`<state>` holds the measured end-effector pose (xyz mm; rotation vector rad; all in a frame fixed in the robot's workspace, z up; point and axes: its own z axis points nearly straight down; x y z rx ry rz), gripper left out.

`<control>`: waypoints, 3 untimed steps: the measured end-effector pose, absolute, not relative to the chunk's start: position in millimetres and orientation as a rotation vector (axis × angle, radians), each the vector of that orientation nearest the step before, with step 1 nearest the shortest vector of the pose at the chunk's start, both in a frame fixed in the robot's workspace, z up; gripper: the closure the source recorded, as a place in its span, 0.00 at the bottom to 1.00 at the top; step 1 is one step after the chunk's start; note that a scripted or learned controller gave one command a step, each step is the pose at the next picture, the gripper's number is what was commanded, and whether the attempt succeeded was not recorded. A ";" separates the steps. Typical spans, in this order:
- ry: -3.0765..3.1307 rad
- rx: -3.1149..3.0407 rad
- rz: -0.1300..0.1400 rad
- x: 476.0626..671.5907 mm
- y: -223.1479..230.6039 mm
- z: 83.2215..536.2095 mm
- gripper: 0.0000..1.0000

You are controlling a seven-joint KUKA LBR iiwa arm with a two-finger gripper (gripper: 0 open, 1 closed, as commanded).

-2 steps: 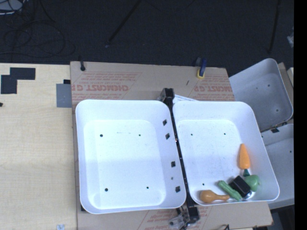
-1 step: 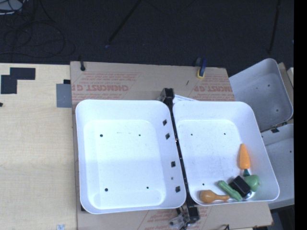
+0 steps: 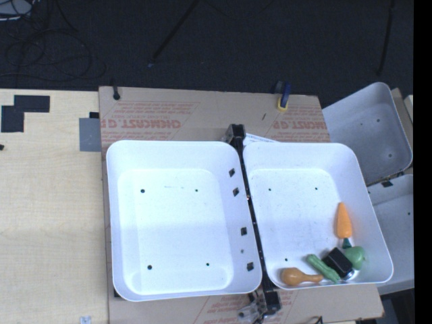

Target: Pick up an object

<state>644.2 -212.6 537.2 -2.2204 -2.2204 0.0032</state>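
The right bin (image 3: 304, 160) holds a small cluster of objects in its near right corner. An orange carrot-shaped piece (image 3: 343, 221) lies along the right wall. Below it sit a black block (image 3: 337, 262), a green round piece (image 3: 355, 254) and a green elongated piece (image 3: 322, 265). An orange-tan gourd-shaped piece (image 3: 299, 277) lies at the front wall.
The left bin (image 3: 169, 150) sits beside the right one, joined by a black clip strip (image 3: 244, 208). A grey metal plate (image 3: 371, 130) stands at the far right. Brown cardboard (image 3: 202, 117) lies beneath the bins, with a blue-yellow clamp (image 3: 284, 96) at its back edge.
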 end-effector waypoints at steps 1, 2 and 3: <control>-2.224 -2.215 0.003 644.5 -211.6 537.2 1.00; -2.224 -2.215 0.003 644.5 -211.6 537.2 1.00; -2.224 -2.215 0.003 644.5 -211.6 537.1 1.00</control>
